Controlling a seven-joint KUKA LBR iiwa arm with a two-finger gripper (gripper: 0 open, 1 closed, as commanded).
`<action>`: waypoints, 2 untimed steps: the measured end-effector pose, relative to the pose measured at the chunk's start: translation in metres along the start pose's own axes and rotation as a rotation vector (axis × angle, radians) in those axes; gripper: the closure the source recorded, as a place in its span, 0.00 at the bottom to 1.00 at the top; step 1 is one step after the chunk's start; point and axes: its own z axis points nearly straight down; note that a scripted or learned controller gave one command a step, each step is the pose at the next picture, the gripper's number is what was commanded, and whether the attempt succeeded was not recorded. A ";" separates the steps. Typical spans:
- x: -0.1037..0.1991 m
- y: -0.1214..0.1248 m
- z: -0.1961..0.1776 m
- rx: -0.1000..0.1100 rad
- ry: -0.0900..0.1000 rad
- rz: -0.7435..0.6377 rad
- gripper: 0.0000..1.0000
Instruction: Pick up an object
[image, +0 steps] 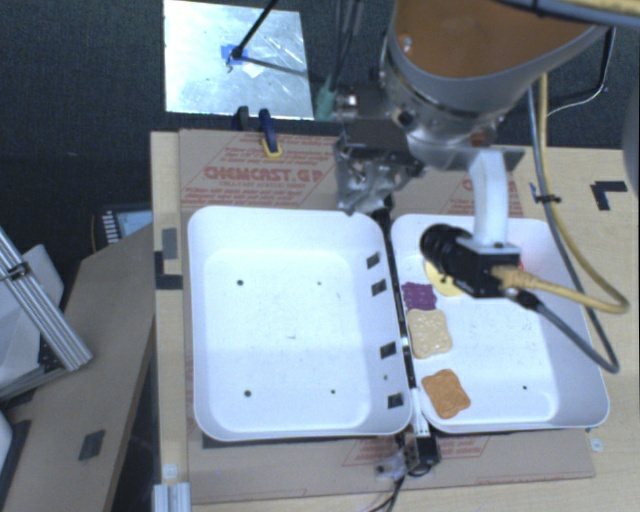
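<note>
Gripper (368, 193), finger state impossible to tell, hangs over the bins' far edge; purple piece (419, 296) lies nearer the camera, right bin (570, 385).

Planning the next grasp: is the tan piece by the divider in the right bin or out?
In. The tan piece lies flat on the right bin floor, between a purple piece and an orange piece.

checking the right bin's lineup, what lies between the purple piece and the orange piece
The tan piece lies between the purple piece and the orange piece, seen in the camera view.
</note>
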 end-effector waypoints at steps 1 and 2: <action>0.031 0.001 0.011 0.002 -0.002 0.003 1.00; 0.029 0.001 0.010 0.001 -0.002 0.006 0.00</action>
